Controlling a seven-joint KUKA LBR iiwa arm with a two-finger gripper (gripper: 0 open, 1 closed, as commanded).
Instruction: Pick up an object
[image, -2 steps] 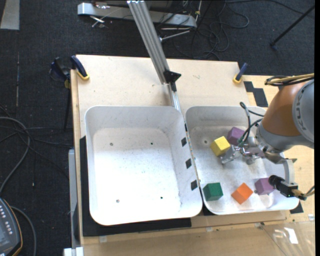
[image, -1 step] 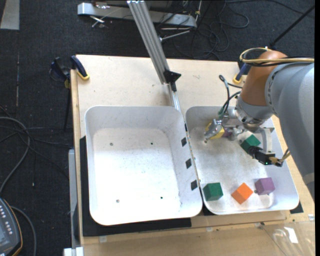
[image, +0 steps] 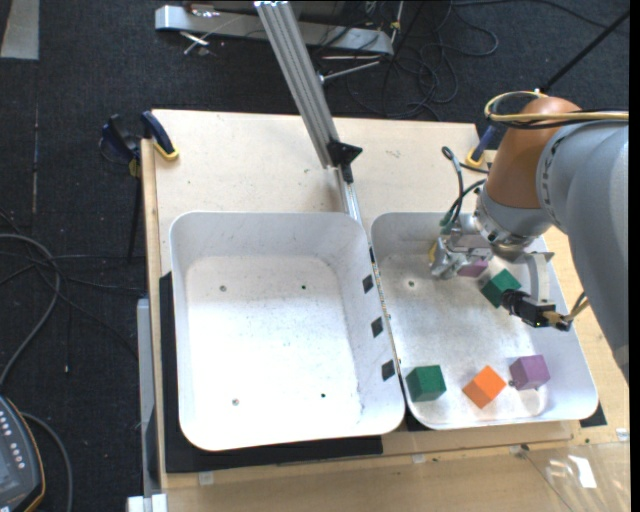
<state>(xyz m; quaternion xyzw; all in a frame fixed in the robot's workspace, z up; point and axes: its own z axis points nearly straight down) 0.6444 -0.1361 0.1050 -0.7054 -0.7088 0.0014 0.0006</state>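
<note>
Grey arm (image: 570, 170) low over right bin (image: 440, 300), far end.
Gripper (image: 455, 258) beside pink block (image: 473, 267); finger state unclear. Green cube (image: 427, 382), orange cube (image: 486, 386), purple cube (image: 529, 372) along near wall.

The arm (image: 585, 170) is a thick, rounded grey tube with a glossy orange band (image: 520, 160) above the wrist. Yellow and dark cables loop beside that band toward the small metallic gripper (image: 452, 258).
</note>
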